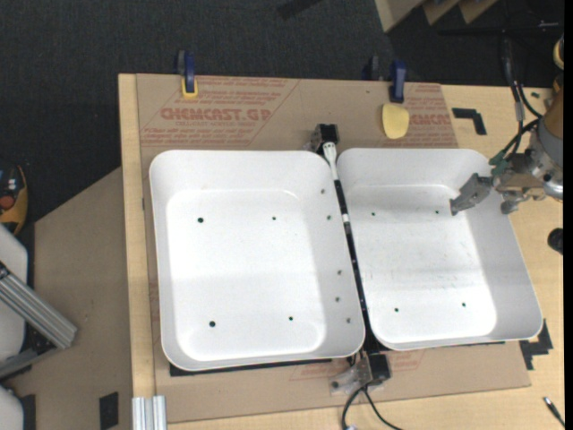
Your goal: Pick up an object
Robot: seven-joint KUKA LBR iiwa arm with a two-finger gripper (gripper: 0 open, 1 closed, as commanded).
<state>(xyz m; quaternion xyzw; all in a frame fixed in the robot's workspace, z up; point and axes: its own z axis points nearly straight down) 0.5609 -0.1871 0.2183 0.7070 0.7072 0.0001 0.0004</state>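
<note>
The counter, a brown board with red lettering along its far edge, carried two shallow white bins side by side, touching along their inner rims. The left bin sat toward the counter's left edge and the right bin reached to its right edge. Each floor showed a few small dark dots, which looked like marks or holes, not loose things.

The arm came in over the counter's right edge. Its claw hung above the far right corner of the right bin, its two prongs apart and nothing between them.

The only thing that looked pickable was a small yellow piece. It lay on the bare counter near the far edge, just beyond the right bin's far left corner and just beside a blue clamp. It was well apart from the claw.

The main risk, as I judged it, was a grab at nothing. If the claw dropped where it hung, it would meet only white plastic and close on air, or scrape the bin's floor or sloped wall. Reaching for the yellow piece carried its own hazards. The bin rim and the clamp crowded it on two sides, so a prong could catch either and knock the piece away. It also looked flat and small, so it could easily slip from a pinch.
</note>
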